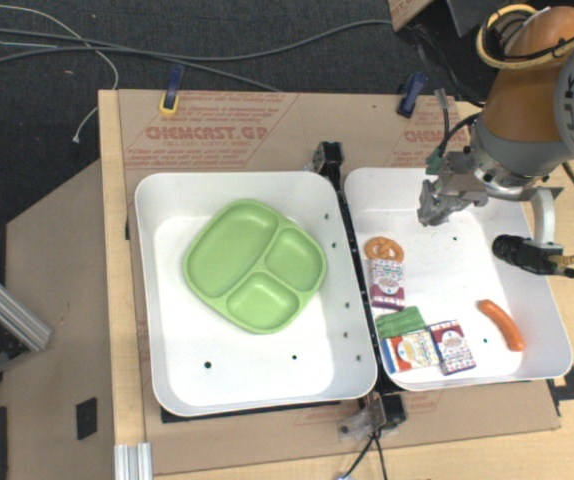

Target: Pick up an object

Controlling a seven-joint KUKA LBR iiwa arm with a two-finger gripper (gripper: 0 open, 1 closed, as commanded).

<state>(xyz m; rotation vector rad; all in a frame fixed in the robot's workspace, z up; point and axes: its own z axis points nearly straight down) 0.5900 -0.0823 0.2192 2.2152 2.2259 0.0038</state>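
My gripper [434, 214] hangs over the back part of the right bin [537, 360], fingers pointing down, with nothing visible between them. In front of it and to its left lies a brown pretzel [384, 249]. Below the pretzel is a small purple-and-white packet [388, 283], then a green packet [399, 322]. Two little cartons, one red and yellow [412, 350] and one blue and red [452, 347], rest near the bin's front edge. An orange sausage [501, 325] lies at the right side of that bin.
The left bin [167, 368] holds a green three-compartment plate [256, 265]. Both bins sit on a cardboard sheet [207, 128] held by blue clamps [172, 99] at the back. A black clip [328, 157] sits between the bins at the rear.
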